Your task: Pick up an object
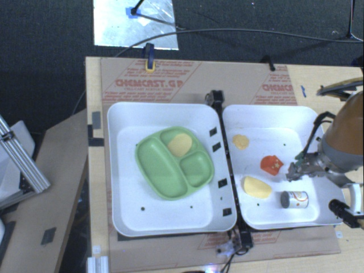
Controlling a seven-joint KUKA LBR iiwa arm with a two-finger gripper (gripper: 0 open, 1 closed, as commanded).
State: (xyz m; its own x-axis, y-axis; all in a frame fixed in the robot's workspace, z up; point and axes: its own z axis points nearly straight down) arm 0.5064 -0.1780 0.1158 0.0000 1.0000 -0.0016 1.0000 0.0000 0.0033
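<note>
Your arm (344,138) comes in from the right and hangs over the right bin (267,114), its gripper (294,170) low above the bin floor. The view is too small and dark there for you to tell how far apart the fingers stand, and nothing can be made out between them.

Four things lie in that bin. A red piece (271,164) sits just left of the gripper, close to it but apart. A small metal can (294,199) lies on its side just below the gripper. A yellow lump (257,187) rests left of the can, and a smaller pale orange piece (241,141) lies farther up, near the bin's left wall.

In the left bin (131,209) you have a green divided plate (173,162), with a yellow item (181,145) in its upper compartment. Both bins rest on a cardboard sheet (170,78) on the counter (62,147).
</note>
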